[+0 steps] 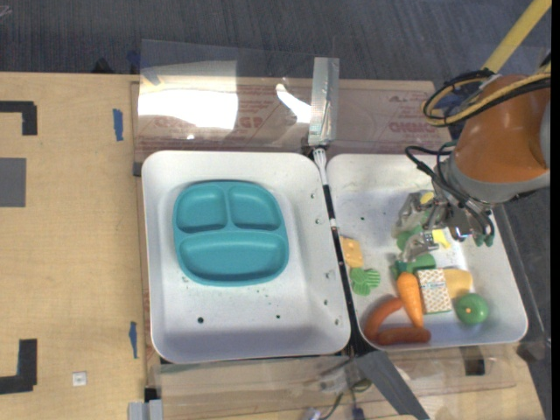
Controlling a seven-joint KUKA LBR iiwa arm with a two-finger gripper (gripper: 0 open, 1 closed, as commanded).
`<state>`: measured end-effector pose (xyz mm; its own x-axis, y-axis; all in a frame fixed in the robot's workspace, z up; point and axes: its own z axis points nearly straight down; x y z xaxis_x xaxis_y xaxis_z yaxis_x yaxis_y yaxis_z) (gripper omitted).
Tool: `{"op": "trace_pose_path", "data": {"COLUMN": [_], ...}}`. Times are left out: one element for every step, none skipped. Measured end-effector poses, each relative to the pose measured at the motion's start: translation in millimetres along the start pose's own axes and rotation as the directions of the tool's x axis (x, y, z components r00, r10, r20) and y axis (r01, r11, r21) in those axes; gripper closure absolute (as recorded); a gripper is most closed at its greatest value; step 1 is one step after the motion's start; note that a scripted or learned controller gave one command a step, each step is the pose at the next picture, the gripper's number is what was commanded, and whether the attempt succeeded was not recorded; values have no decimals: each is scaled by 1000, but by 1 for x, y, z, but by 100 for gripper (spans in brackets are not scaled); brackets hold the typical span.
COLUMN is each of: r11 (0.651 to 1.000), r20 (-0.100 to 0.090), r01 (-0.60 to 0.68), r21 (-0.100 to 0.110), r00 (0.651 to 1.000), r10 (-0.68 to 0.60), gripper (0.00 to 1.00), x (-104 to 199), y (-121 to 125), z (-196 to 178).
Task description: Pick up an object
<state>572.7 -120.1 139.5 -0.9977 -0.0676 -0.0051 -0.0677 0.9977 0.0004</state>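
Observation:
The right bin (376, 182) holds a heap of toy food near its front: an orange carrot (409, 294), a red sausage (392, 315), a green apple (471, 309), a yellow cheese block (457, 279), a small white carton (433, 291), a green leafy piece (365, 278) and a yellow piece (351, 252). My gripper (426, 227) hangs low in the right bin, just above the heap's far side, over a green and yellow item (411, 210). Its metal fingers point down among the items. Nothing is clearly lifted.
The left bin (166, 313) holds a teal divided plate (230, 232). A clear plastic wall (227, 103) stands behind the bins with a metal post (322, 103) at the middle. Cardboard bench surface (61, 234) lies to the left. Cables (455, 94) loop above the orange wrist band.

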Motion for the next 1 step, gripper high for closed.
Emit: {"op": "trace_pose_path", "data": {"r11": [981], "r20": [6], "r01": [-196], "r21": [0], "r00": [981], "r10": [196], "gripper": [100], "x": [8], "y": [31], "z": [-79]}}
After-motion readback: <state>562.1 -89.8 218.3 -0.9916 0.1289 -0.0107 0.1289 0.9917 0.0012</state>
